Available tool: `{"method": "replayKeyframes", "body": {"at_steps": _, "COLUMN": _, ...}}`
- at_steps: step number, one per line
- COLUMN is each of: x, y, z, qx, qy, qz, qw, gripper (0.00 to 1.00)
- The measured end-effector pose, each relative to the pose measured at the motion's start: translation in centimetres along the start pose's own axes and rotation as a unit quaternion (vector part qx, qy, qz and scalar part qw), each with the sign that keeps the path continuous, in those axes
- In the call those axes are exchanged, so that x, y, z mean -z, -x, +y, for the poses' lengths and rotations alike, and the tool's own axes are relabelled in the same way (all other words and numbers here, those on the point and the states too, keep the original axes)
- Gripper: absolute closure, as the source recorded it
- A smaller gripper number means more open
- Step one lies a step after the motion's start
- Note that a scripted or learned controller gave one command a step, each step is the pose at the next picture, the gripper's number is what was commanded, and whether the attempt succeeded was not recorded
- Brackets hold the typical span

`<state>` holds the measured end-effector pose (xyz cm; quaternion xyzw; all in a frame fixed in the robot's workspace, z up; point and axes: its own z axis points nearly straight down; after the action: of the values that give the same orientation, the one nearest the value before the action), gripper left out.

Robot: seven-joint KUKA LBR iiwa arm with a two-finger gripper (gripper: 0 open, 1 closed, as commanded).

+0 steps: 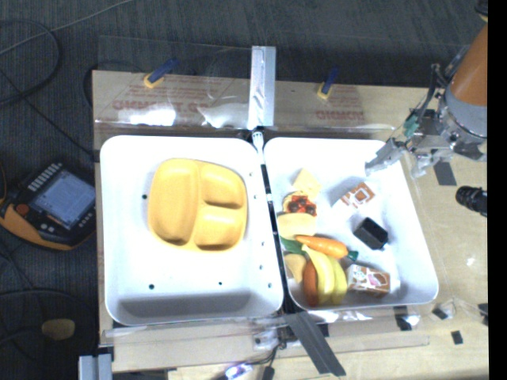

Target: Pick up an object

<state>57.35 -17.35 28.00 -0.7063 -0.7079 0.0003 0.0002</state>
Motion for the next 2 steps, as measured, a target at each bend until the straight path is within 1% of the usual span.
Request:
{"method": "replayKeyframes", "body": {"at_steps": 1, "x": 4.2, "y": -1.0, "z": -2.0, "qx": 0.088, "qy": 0.001, "qz": -0.002, "qw": 0.9961, "gripper": 0.0}}
{"method": "replayKeyframes", "body": {"at_steps": 2, "x": -10.3, "y": -1.8, "z": 3.3, "qx": 0.1, "qy": 0.0, "qz": 0.0, "qw": 0.995, "gripper": 0.0}}
